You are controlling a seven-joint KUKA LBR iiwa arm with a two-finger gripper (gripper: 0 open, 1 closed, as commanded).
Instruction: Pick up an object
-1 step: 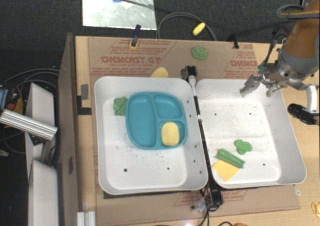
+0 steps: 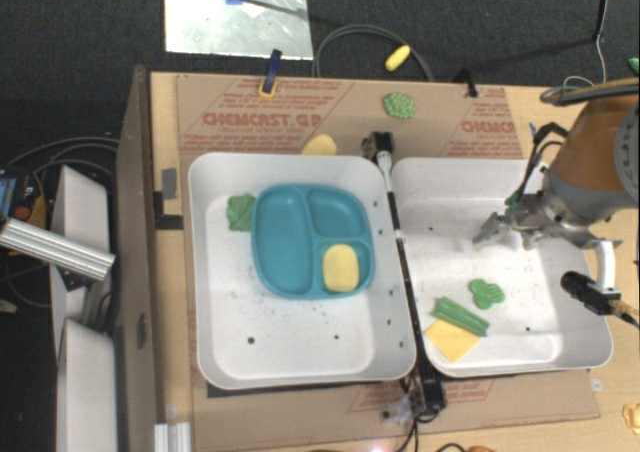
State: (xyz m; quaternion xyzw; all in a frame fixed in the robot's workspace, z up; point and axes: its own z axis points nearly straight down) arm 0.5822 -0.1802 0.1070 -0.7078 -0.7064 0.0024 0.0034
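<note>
My gripper [image 2: 503,232] hangs over the middle of the right bin [image 2: 580,340], low above its bare floor, and its fingers look spread with nothing between them. Below it in the same bin lie a small green leafy piece [image 2: 486,291], a long green piece [image 2: 461,316] and a flat yellow wedge [image 2: 452,340], all apart from the gripper. The left bin [image 2: 215,340] holds a teal divided plate [image 2: 295,240] with a yellow lump [image 2: 341,266] in its lower right compartment. A green leaf [image 2: 240,211] lies beside the plate's left rim.
The grey arm with its orange band [image 2: 605,130] comes in from the right edge. A black ridge [image 2: 397,240] divides the bins. On the cardboard behind them lie a yellow piece [image 2: 320,146], a green knobbly piece [image 2: 399,105] and a yellow item [image 2: 398,58].
</note>
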